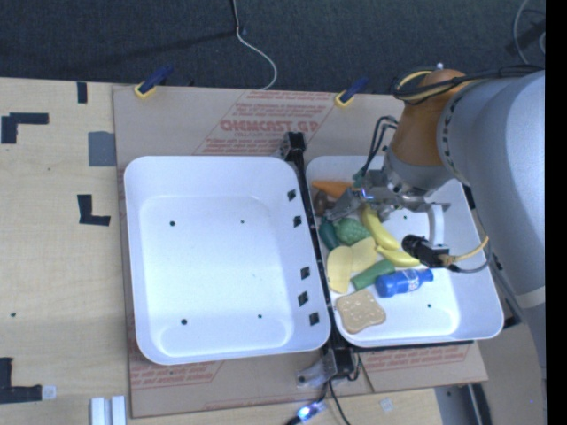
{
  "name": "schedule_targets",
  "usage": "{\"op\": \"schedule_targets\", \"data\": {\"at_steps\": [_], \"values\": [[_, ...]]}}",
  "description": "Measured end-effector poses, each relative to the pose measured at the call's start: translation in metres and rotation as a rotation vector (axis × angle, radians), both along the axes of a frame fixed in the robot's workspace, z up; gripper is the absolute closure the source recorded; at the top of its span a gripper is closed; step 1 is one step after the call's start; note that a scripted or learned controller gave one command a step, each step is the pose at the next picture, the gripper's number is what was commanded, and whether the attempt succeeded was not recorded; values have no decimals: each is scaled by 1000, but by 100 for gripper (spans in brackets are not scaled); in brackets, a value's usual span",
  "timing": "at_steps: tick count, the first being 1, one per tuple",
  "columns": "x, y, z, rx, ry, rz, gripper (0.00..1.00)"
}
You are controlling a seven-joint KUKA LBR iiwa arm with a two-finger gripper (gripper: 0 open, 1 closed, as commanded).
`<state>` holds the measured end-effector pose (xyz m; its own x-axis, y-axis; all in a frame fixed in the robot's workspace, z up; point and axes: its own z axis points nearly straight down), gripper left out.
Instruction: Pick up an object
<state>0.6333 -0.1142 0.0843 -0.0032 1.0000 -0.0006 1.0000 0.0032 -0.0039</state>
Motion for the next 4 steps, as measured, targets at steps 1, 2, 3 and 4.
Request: {"op": "schedule_targets", "data": {"at_steps": [1, 2, 3, 4], "values": [[-42, -90, 1, -2, -3, -9, 0], [-39, -85, 11, -1, -4, -2, 100], [-44, -108, 0, 0, -4, -3, 100], [-47, -110, 278, -6, -21, -1, 100]]}}
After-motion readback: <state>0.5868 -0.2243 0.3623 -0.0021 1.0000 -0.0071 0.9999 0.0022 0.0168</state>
